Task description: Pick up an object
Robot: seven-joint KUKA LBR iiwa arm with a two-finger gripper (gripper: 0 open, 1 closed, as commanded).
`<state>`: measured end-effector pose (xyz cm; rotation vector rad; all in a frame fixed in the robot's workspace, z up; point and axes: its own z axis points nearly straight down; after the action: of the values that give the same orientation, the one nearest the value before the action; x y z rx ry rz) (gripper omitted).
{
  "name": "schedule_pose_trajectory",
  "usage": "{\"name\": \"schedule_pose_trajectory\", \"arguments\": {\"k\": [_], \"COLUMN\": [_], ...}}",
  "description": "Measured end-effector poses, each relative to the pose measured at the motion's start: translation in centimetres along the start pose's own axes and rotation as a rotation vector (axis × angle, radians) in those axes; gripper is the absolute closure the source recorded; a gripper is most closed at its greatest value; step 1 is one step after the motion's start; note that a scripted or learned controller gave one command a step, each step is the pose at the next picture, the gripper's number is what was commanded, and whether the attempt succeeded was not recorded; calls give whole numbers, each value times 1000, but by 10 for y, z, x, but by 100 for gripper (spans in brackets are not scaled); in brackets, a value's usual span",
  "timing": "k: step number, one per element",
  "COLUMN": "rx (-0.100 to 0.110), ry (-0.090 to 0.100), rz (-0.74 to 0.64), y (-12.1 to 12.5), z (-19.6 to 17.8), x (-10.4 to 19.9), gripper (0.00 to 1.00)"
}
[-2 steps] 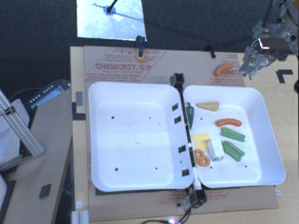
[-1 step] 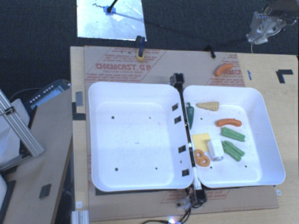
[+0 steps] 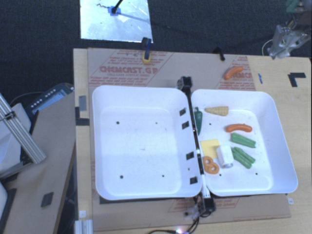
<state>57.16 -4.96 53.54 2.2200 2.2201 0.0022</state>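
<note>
**Arm parked high, toys waiting in the right-hand bin**

Camera view. The gripper [image 3: 287, 38] sits at the top right corner, above the far edge of the bench and well apart from both bins. It is small and partly cut off by the frame, so I cannot tell how it is set or whether it has hold of anything; nothing can be made out in it. Judging by that position, no pick has yet begun, and the arm stands clear so the camera sees the bins unobstructed.

The left bin [image 3: 141, 94] has nothing lying in it. The right bin [image 3: 280, 130] carries all the candidates, clustered toward its left half, near the divide between the bins, probably because they were tipped in loosely.

Counted in the right bin:
- one orange sausage [image 3: 238, 128]
- two green pods [image 3: 243, 140], lying one below the other
- one yellow block [image 3: 210, 146]
- one white cylinder [image 3: 224, 156], touching the block
- one orange ring [image 3: 211, 166], just below the block
- one pale cone [image 3: 217, 111]
- one dark green pepper [image 3: 198, 119], against the bin's left wall

A second orange sausage [image 3: 233, 72] lies outside, on the board behind the right bin.

The first sausage and the cone lie apart from their neighbours, so they look the easiest to take.
</note>
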Motion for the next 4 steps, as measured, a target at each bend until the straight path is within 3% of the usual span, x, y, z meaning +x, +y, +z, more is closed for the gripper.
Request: {"name": "schedule_pose_trajectory", "arguments": {"k": [1, 4], "rx": [-8, -1], "ry": [-4, -1], "rz": [2, 1], "y": [100, 12], "z": [0, 0], "x": [-70, -113], "gripper": [100, 100]}}
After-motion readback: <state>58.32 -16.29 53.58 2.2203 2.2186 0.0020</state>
